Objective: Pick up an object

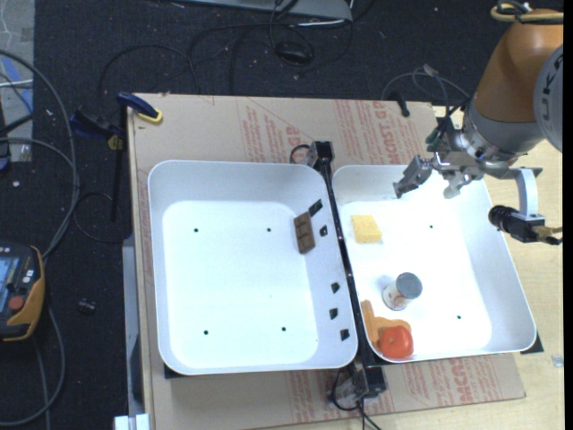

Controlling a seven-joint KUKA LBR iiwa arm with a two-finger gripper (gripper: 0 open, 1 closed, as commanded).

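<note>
My gripper [433, 180] hangs over the far edge of the right bin [501, 276], its two fingers spread apart and nothing between them. Below and left of it a yellow sponge-like block [366, 229] lies on the bin floor. Nearer the front stands a small can with a grey lid [404, 289]. A red tomato-like object [396, 339] and an orange stick-shaped piece [371, 316] sit in the front left corner of that bin. A brown chocolate-bar-like piece [305, 233] lies at the right side of the left bin [179, 276].
The two bins share a dark divider [337, 258] with clips. The arm's orange band [524, 56] and grey wrist rise at the upper right. Cables [295, 52] and a blue-yellow clamp [139, 107] lie beyond the cardboard bench top.
</note>
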